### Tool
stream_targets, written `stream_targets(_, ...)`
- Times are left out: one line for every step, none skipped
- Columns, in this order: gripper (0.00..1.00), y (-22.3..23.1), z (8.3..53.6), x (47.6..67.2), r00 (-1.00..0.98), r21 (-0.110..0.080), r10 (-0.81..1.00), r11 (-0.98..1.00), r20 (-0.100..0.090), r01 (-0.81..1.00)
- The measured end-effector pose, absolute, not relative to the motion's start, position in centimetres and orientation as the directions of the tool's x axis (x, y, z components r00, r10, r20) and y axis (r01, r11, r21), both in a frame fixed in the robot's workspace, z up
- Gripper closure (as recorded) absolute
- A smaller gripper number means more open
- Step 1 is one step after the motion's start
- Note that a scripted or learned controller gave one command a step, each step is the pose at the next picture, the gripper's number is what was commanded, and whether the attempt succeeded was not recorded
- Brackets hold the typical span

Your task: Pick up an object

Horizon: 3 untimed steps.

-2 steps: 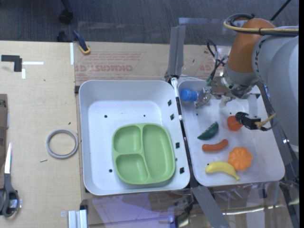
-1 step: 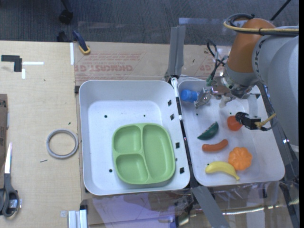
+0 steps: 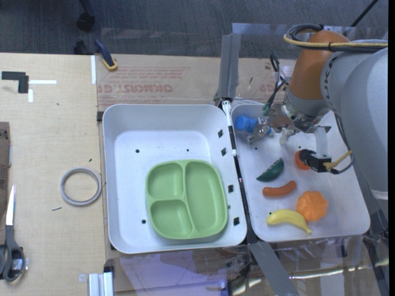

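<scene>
Camera view: my gripper hangs over the right bin's far left corner, beside the blue object; I cannot tell its state. Banana, sausage and orange pepper lie toward the near edge. Risk: the corner walls may block a descent, causing a missed grasp.

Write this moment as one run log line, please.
gripper: above right bin, near blue object | left bin: green tray | right bin: banana, orange pepper | nothing seen held
</scene>
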<state>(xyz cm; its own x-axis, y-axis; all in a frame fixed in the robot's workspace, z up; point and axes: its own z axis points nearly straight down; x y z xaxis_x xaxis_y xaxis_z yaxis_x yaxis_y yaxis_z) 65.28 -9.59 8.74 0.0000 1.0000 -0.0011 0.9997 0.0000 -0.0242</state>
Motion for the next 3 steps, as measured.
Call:
stream_targets(1.0, -9.66, 9.75, 65.34, 0.0, -0.023, 1.0, 0.0, -0.002, 1.0)
stream_targets(0.0, -9.66, 9.75, 65.35, 0.0, -0.023, 1.0, 0.0, -0.002, 1.0)
stream_targets(1.0, -9.77, 10.65, 65.32, 0.0, -0.024, 1.0, 0.0, -0.004, 1.0)
